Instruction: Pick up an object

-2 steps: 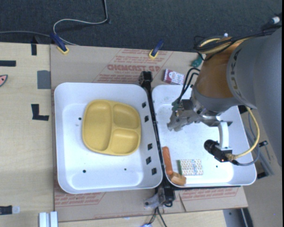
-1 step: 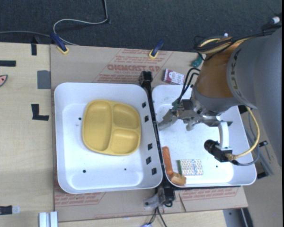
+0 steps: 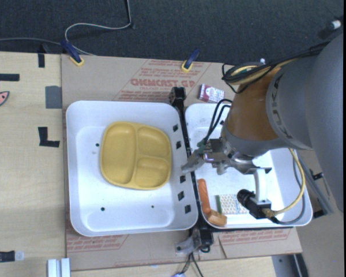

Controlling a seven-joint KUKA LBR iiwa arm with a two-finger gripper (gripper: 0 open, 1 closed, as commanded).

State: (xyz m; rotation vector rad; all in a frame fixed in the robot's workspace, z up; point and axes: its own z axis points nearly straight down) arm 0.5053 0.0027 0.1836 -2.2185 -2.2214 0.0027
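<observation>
The likeliest target is the slim orange carrot-shaped toy (image 3: 204, 196), lying lengthwise against the left wall of the right-hand shallow white bin (image 3: 288, 221), just below and slightly toward the camera from the pincer (image 3: 205, 156); at its near end sits a stubby orange-brown piece (image 3: 217, 218), touching or nearly touching it, and beside that, further from the wall, a small flat card with a green-patterned face (image 3: 230, 204). The pincer hangs over the bin's left edge, close to the black divider (image 3: 181, 146) between the two bins, and whether its fingers are apart or together cannot be told from this angle; nothing can be made out between them. The risk, as I judge it, comes from that crowding: a descent here could strike the bin wall or the divider instead of straddling the toy, and a narrow round body pressed against a wall leaves little room for a finger on that side, so it may roll or squirt away. On the pincer's far side, in the left-hand white bin (image 3: 83, 212), a yellow compartmented plastic plate (image 3: 135, 154) lies flat and well apart, too broad for an easy pinch.
</observation>
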